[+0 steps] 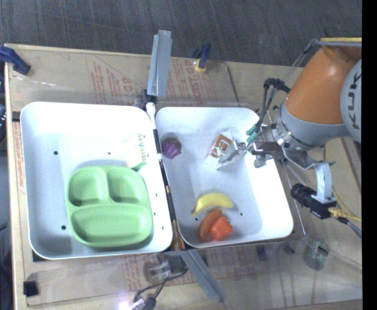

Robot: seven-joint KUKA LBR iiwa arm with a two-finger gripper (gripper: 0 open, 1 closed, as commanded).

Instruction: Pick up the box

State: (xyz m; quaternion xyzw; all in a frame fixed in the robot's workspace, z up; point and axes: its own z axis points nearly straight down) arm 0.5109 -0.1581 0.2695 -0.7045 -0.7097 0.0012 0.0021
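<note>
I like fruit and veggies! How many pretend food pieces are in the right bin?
4: a purple one near the bin's upper left, a yellow banana low in the middle, and an orange piece and a red piece touching just below it.

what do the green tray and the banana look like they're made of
Tray: likely moulded plastic, one even pale green with rounded compartment walls and a dull sheen. Banana: probably a plastic toy, judging by its uniform yellow and smooth, unmarked skin, though a real fruit can't be ruled out from this view.
</note>
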